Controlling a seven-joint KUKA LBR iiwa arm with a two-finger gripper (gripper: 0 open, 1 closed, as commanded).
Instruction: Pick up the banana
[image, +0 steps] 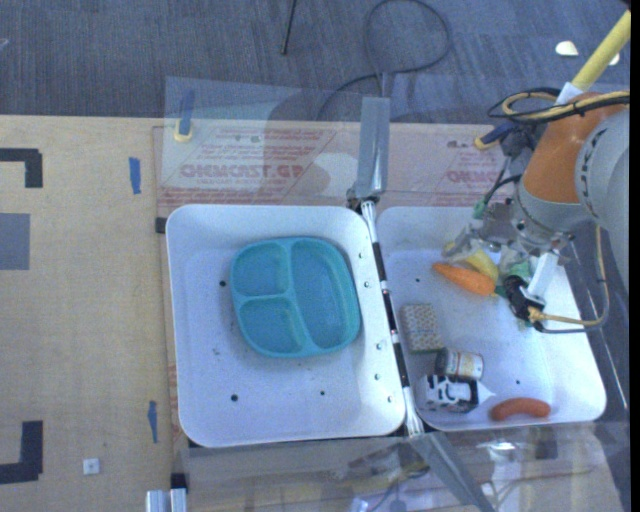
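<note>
The arm (585, 160) reaches in at the upper right of the frame, its orange band above the wrist, and its gripper (500, 245) is down in the upper part of the right bin (590, 385). Whether the tool is wide, narrow or holding anything, I cannot tell.

The banana (483, 262) lies in that bin right under the gripper, a yellow patch partly hidden by it. A carrot (464, 278) lies just beside the banana, to its lower left. Lower in the same bin sit a sponge (422, 326), a can (459, 364) on its side, and a sausage (520, 408) near the bottom edge.

The left bin (200, 400) holds a teal plate (296, 297) with three compartments, near its middle.
</note>
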